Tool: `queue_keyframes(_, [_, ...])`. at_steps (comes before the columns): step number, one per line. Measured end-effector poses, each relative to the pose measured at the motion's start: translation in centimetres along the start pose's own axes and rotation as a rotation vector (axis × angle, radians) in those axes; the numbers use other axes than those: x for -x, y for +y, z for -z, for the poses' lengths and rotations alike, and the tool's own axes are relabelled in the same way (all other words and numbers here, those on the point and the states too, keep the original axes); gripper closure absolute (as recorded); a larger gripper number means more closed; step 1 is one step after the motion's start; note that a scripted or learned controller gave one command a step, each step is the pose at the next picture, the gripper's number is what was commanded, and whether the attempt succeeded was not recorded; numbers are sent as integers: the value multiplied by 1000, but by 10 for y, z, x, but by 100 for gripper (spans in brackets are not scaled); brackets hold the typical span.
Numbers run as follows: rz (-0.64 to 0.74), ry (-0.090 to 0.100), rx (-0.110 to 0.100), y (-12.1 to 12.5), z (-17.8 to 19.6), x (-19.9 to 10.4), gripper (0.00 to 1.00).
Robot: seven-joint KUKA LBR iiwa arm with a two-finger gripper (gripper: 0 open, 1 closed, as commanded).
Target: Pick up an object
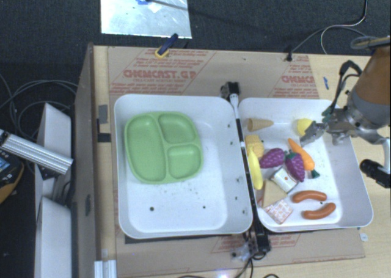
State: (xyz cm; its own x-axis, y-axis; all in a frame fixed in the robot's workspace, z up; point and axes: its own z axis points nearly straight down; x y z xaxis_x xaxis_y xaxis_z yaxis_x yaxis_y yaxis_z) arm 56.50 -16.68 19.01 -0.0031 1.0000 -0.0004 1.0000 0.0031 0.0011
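Where the worktop (201, 66) carries two white bins, the left bin (214, 203) holds one green divided plate (163, 146). The right bin (357, 200) holds toy food: two sausages (310, 197), two purple grape bunches (272, 157), one banana (254, 170), one carrot (302, 154), one lemon (303, 126). At three o'clock hangs the claw (324, 131), spread, pinching nothing.

Tray (162, 146) in left bin (214, 209); toys probably crowd right bin (357, 200).

Green divided plate (163, 146) in white bin (214, 209); purple grapes (295, 166), orange carrot (302, 154), yellow banana (254, 170), red-brown sausages (310, 197).
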Motion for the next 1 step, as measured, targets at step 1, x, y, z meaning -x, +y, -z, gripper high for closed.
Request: queue_keyframes(1, [1,0,-1,50,-95,-4,0])
